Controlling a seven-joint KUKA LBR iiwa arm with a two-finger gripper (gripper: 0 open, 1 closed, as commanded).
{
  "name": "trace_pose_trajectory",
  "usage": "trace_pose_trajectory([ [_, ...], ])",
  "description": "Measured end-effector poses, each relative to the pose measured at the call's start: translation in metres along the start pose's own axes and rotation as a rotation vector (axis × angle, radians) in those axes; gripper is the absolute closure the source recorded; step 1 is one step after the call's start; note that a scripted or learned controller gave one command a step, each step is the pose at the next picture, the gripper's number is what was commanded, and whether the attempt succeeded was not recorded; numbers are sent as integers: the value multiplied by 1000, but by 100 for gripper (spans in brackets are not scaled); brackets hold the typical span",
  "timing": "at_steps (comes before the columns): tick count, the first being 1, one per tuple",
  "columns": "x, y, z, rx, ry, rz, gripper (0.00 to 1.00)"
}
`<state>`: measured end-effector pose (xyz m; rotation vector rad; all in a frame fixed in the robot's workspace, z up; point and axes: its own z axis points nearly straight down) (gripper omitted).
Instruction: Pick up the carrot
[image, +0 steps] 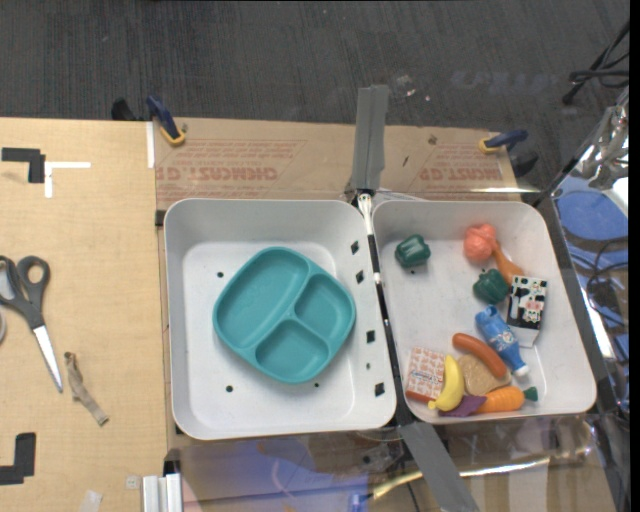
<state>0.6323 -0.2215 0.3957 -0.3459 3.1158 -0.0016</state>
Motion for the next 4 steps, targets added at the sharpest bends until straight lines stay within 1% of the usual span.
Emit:
trace_pose_trajectory([
  [1, -28, -6, -67, -2, -1, -421, 100],
  [2, 7, 2, -60, -5, 1, -731, 100],
  [3, 67, 15, -96, -6, 1, -1033, 100],
  [4, 136, 30, -97, -8, 1, -1282, 100],
])
